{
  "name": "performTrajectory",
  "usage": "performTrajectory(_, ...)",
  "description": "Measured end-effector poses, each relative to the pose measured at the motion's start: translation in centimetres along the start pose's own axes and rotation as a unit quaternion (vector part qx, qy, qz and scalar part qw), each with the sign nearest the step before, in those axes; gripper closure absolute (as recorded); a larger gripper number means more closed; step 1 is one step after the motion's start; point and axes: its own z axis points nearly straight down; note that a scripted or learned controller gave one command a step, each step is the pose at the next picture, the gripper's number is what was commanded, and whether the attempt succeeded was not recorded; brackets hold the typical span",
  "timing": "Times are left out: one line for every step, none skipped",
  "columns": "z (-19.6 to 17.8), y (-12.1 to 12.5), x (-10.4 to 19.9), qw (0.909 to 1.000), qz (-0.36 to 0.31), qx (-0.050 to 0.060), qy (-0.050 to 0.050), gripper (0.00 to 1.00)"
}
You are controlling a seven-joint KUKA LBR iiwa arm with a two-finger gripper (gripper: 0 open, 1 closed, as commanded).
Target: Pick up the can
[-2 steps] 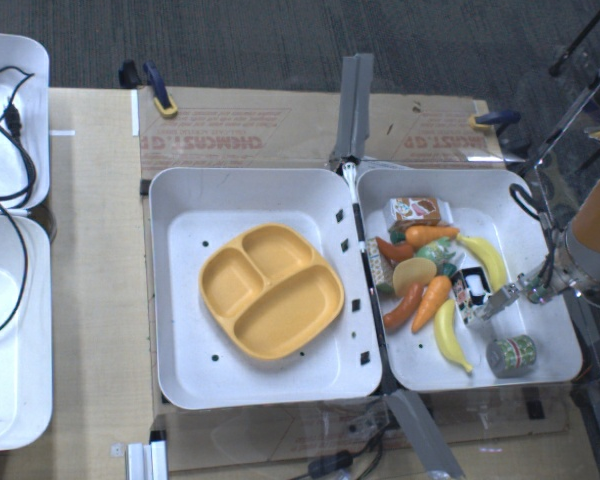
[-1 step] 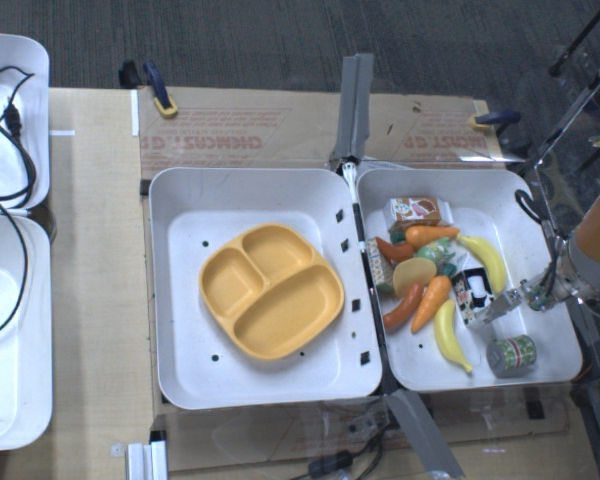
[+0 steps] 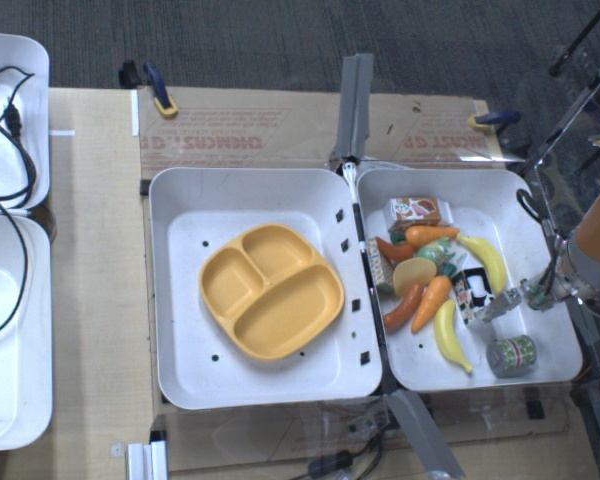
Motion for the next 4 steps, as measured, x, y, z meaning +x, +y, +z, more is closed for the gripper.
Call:
performTrajectory(0.0, 0.0, 0.0, 0.9999, 0.011, 0.000, 0.001, 0.00)
performTrajectory(0.0, 0.0, 0.1, 0.9998, 0.021, 0.000, 0.001, 0.00)
performTrajectory(-1.3, 0.2, -0.1, 0.9998, 0.022, -0.002, 0.000, 1.00)
performTrajectory(-1.2, 0.2, -0.1, 0.9998, 0.022, -0.001, 0.001, 0.00)
